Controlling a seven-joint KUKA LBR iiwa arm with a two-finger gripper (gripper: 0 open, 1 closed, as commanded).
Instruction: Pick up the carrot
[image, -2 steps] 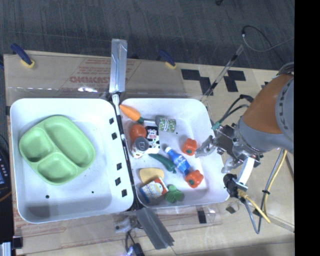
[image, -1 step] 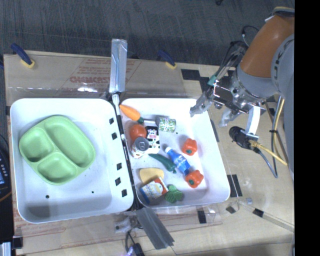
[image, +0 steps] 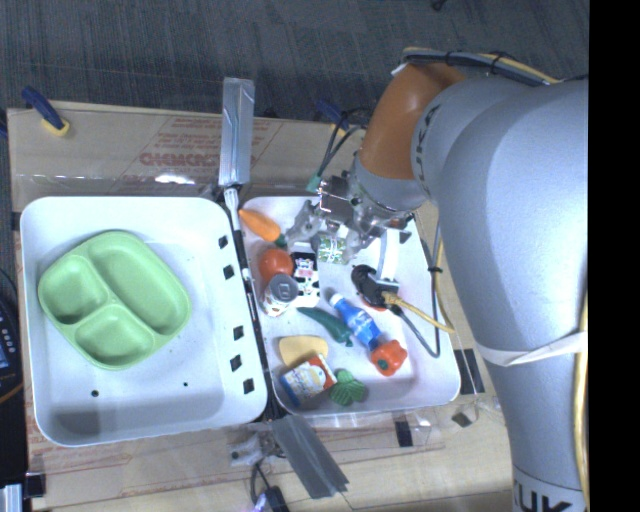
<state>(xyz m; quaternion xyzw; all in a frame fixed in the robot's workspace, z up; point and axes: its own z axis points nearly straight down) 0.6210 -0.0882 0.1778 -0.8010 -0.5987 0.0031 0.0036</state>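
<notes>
The carrot (image: 260, 224) is a small orange piece lying at the back left corner of the right bin (image: 440, 372), close to the divider between the bins. My gripper (image: 322, 238) hangs over the back of that bin, a short way to the right of the carrot and apart from it. Nothing shows as held in it. The grey arm with its orange band (image: 400, 125) reaches in from the right and hides the bin's right side.
Just in front of the carrot are a red round item (image: 275, 265) and a small can (image: 283, 290). Further forward lie a blue bottle (image: 353, 318), a green pod (image: 322, 322), a yellow piece (image: 302, 349) and a packet (image: 308, 378). The left bin holds a green divided plate (image: 112, 296).
</notes>
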